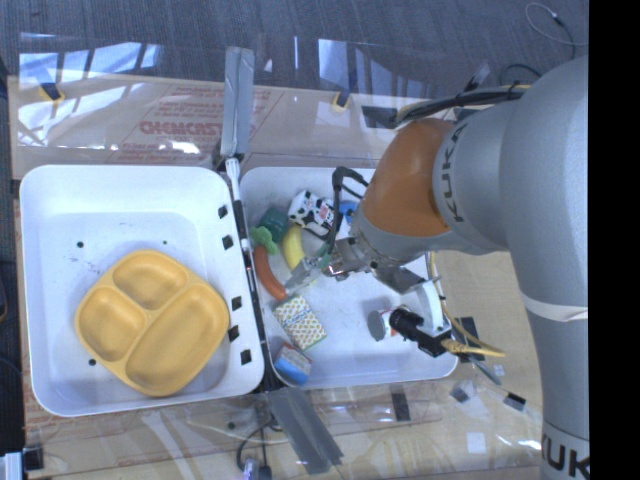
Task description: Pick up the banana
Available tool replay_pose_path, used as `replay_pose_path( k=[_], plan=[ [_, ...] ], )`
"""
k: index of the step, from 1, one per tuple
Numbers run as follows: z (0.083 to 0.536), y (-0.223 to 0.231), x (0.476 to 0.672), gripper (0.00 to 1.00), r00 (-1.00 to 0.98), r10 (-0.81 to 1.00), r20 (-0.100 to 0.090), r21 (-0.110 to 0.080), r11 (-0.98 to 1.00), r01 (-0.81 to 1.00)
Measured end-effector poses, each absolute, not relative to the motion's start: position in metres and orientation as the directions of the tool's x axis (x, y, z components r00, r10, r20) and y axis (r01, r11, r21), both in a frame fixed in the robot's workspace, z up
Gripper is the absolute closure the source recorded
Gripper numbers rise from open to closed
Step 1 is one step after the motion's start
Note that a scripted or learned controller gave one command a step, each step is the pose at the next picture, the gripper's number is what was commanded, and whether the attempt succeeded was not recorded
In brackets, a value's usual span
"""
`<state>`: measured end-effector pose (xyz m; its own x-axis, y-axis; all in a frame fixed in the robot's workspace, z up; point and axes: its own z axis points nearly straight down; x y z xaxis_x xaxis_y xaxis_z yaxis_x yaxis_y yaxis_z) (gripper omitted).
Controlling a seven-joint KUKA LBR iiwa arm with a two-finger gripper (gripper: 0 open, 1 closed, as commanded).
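The arm's grey and orange bulk sits closest to my lens, covering the right of the frame. Its gripper is down at centre frame in the right bin, and I can't tell how it's set; it blurs into the clutter. The banana lies just beside it, at the bin's upper left, touching a green toy and near the orange carrot. A cow-patterned toy sits just above. Further out, a checked packet lies lower down. The left bin holds a yellow divided plate. My worry is the crowding: closing here could catch the carrot or green toy, or squeeze the banana out sideways.
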<state>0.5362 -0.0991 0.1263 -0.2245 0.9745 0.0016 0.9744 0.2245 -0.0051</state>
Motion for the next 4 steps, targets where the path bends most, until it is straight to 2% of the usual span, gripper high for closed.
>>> replay_pose_path(
  k=[1, 2, 3, 4],
  plan=[
    [0.097, -0.11, 0.582, 0.0, -0.312, 0.95, -0.002, 0.008, 0.312, 0.95],
    [0.106, -0.111, 0.581, 1.0, -0.315, 0.949, -0.002, 0.005, 0.315, 0.949],
    [0.102, -0.153, 0.585, 1.0, -0.406, 0.914, -0.001, 0.001, 0.406, 0.914],
    [0.211, -0.082, 0.634, 1.0, -0.207, 0.978, 0.0, -0.001, 0.207, 0.978]
  ],
)
